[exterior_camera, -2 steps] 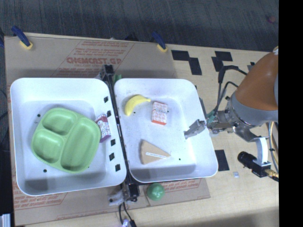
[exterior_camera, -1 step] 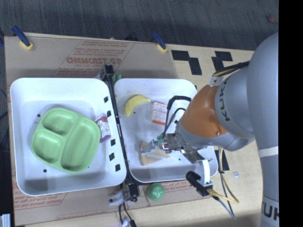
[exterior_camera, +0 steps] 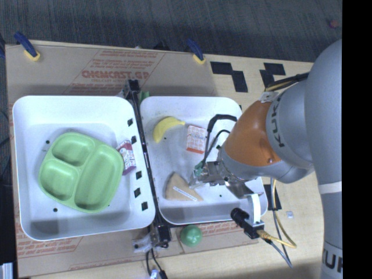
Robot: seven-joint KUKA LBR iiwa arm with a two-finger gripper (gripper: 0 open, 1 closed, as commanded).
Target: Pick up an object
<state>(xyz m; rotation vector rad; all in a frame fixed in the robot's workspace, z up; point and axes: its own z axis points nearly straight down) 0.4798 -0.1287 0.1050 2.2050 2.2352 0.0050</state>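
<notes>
The gripper [exterior_camera: 204, 173], its grasp impossible to judge from above, hovers in the right bin [exterior_camera: 232, 106] just right of the tan wedge [exterior_camera: 180, 189], which lies toward the bin's near-left corner.

Red "CHEMCAST GP" print runs across the cardboard sheet [exterior_camera: 116, 68], and "KU" shows on the arm [exterior_camera: 290, 132]

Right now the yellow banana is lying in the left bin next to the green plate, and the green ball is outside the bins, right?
Not quite. The camera view shows the banana lying in the right bin, near its top left corner. The green plate is in the left bin with a small packet beside it. The green ball is indeed outside the bins, at the front.
</notes>
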